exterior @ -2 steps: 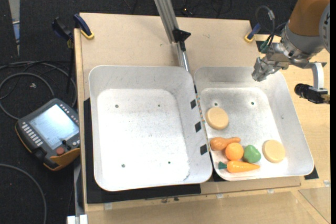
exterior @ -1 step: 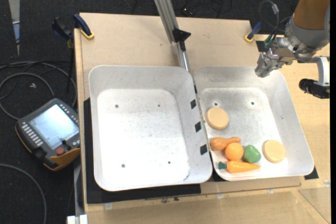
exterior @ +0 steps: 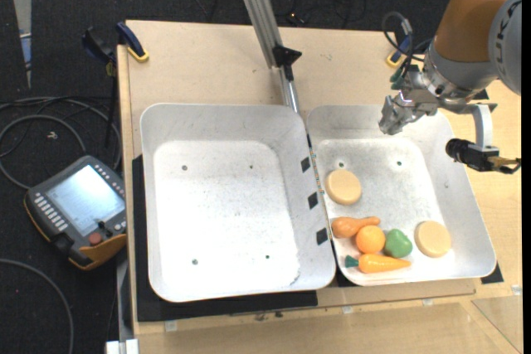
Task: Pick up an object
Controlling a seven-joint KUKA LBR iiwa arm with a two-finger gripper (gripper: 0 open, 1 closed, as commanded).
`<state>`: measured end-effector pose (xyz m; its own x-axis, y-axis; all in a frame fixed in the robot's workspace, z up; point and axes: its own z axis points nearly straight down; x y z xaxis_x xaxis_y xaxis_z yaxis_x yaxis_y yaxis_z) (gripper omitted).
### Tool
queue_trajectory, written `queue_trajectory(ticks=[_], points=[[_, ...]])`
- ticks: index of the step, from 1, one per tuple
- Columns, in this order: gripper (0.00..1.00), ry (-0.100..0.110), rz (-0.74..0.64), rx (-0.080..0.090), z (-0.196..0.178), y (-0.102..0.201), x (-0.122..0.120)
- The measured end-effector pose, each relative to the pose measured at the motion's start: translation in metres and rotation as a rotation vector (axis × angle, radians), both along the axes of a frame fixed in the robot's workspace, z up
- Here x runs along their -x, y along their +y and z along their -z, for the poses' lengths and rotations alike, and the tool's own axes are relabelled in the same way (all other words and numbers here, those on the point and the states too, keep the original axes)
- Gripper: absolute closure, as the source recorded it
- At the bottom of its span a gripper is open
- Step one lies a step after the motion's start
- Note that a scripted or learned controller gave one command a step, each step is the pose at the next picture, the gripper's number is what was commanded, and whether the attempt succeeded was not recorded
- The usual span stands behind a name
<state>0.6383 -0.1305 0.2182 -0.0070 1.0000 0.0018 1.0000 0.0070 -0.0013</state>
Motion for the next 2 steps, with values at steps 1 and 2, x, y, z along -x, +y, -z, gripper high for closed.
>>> queue_trajectory(ticks=[1, 2], points=[[1.0, -0.001, -0.001, 0.0, -0.013, 0.051, 0.022], [1.0, 0.0, -0.001, -0.001, -0.024, 0.103, 0.043]])
